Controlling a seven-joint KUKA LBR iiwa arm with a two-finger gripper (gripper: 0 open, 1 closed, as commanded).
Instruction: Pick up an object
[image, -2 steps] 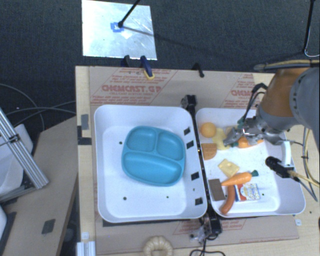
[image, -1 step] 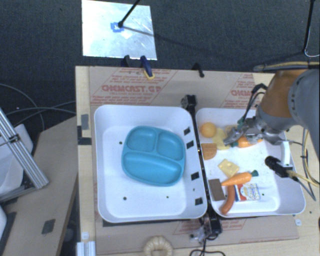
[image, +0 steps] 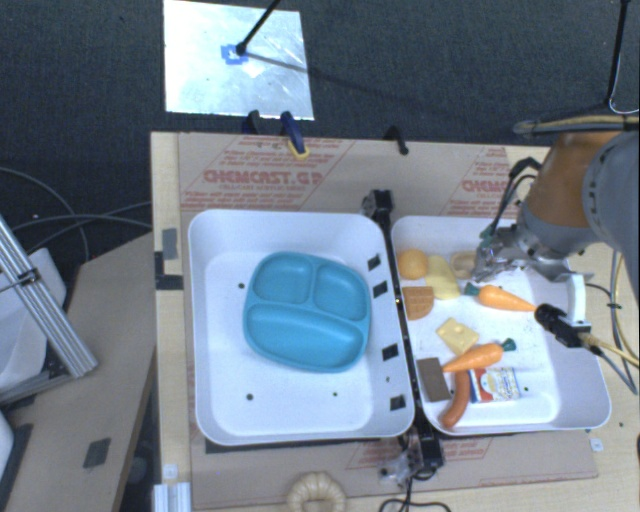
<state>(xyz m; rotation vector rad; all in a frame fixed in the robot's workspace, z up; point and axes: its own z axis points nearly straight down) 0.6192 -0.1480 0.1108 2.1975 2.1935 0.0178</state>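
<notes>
Here, in the camera view, the gripper (image: 487, 262) hangs low at the right bin's (image: 590, 405) far edge, just beside a carrot (image: 506, 298); whether its fingers are spread cannot be told. It appears to be reaching; next comes closing on the carrot.

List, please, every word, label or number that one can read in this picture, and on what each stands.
"CHEMCAST GP": red print on the brown sheet behind the left bin.
The same red print near the right bin: cut off, unreadable.
Small packet in the right bin: print too small to read.
</notes>
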